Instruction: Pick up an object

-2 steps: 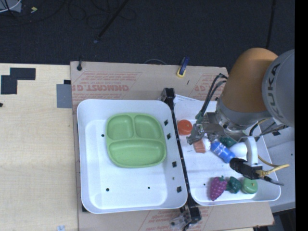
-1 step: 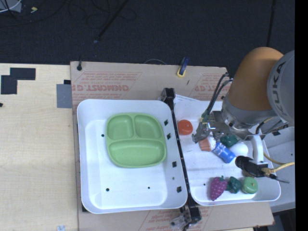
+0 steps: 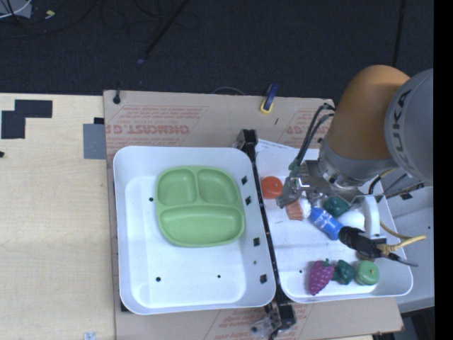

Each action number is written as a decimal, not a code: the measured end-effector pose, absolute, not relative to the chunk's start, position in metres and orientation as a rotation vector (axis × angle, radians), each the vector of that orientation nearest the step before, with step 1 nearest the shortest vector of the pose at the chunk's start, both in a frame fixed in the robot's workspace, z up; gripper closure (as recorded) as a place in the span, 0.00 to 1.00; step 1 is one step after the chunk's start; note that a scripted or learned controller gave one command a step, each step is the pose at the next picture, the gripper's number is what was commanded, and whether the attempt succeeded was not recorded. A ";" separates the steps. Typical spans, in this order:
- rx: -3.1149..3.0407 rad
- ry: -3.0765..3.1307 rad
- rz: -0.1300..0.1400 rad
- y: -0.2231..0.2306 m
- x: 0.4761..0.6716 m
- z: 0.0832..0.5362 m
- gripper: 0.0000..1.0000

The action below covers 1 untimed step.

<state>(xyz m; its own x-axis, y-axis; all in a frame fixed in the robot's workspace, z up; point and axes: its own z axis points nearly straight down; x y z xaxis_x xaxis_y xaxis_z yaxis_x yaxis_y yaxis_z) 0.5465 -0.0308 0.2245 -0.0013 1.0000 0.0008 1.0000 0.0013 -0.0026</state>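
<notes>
In the right bin (image 3: 294, 253) the gripper (image 3: 292, 195) sits low among the toys, near the bin's upper left corner. My read is that the pick is at the reaching-in stage, not done. Nothing is visibly lifted clear of the bin floor. I honestly can't tell how wide the gripper is set or whether it has hold of anything, since the wrist hardware covers that spot.

The closest candidate is the orange piece (image 3: 271, 186), just beside the gripper on its left and lying on the bin floor, apart from it as far as I can see. There might be a small orange-and-white bit right under the gripper too, but it's too blurry to call. The blue bottle (image 3: 325, 224) lies at a slant just to the right, with a teal piece (image 3: 337, 206) beside it. Along the near edge of the bin are the purple grapes (image 3: 319, 277), a dark teal piece (image 3: 345, 272) and a round green piece (image 3: 367, 273), well apart from the gripper.

The left bin (image 3: 184, 275) has the green divided plate (image 3: 199, 207) in it.

The arm (image 3: 368, 129) comes in from the right, its orange band bulking over the bin's far right corner, with the wrist angled down and left. What's left is closing on something, most likely the orange piece, and lifting it.
</notes>
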 end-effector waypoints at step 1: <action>-2.221 -2.219 0.002 -0.035 0.547 0.234 1.00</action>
